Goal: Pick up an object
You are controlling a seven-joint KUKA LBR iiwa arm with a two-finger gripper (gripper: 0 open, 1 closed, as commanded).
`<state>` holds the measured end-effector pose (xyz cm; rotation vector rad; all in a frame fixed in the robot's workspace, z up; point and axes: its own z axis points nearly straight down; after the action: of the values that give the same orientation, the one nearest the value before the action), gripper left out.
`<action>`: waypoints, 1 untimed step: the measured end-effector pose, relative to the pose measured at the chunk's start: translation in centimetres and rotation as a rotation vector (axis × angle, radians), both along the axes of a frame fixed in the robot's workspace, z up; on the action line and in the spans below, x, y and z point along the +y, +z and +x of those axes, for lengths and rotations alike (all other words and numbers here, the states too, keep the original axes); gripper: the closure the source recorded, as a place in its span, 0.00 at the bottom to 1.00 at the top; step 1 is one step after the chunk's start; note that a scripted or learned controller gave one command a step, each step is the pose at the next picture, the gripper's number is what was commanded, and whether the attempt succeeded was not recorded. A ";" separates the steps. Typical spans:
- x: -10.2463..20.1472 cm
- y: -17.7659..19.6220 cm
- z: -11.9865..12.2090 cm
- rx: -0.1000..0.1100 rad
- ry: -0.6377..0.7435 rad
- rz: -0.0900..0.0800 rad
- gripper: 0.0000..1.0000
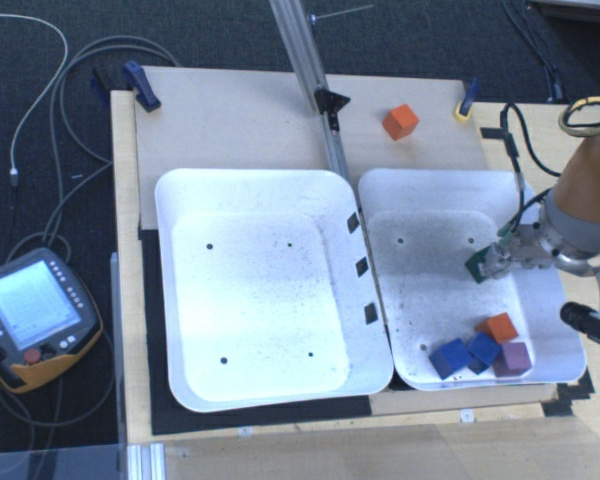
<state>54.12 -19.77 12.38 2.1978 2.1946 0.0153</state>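
Observation:
My gripper [488, 261] hangs over the right side of the right bin [420, 184], reaching in from the right. A small dark green block [476, 266] sits right at its tip, touching it; whether the block is gripped or lying on the bin floor is unclear. Near the bin's front right corner a cluster lies together: an orange block [499, 326], two blue blocks [447, 358] [483, 350] and a purple block [514, 358]. The cluster is a short way in front of the gripper.
The left bin [250, 180] lies beside the right one. An orange cube [401, 121] rests on the bench behind the bins. A slanted metal rail [302, 48] runs from the top down to the gap between the bins. Black cables loop near the arm.

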 end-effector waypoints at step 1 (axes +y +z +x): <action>3.3 -2.5 3.4 0.031 0.007 0.020 1.00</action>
<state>57.57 -16.51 9.85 2.2157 2.2272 0.0036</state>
